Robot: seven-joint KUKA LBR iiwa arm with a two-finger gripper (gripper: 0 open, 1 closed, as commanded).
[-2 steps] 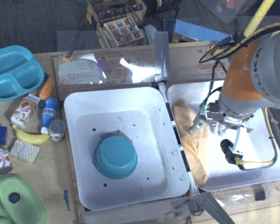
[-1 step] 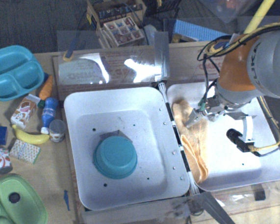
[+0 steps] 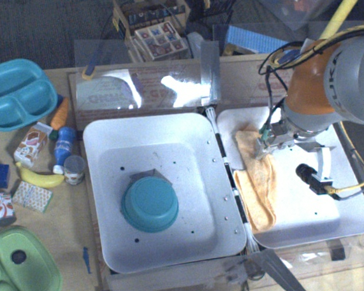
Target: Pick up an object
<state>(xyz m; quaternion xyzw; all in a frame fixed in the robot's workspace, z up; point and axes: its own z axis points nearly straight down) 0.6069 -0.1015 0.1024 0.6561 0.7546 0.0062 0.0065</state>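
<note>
On the bench, the right bin (image 3: 349,221) held a limp yellow cloth (image 3: 257,179) at nine o'clock; gripper (image 3: 270,138) above its bunched top, a good pinch point, jaws' state unclear.

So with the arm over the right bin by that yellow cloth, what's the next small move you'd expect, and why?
Probably a short descent onto the yellow cloth. The tool sits at the cloth's upper right edge in the right bin, and nothing is seen between its fingers. The cloth is the nearest thing; the blue bowl lies in the left bin.
</note>
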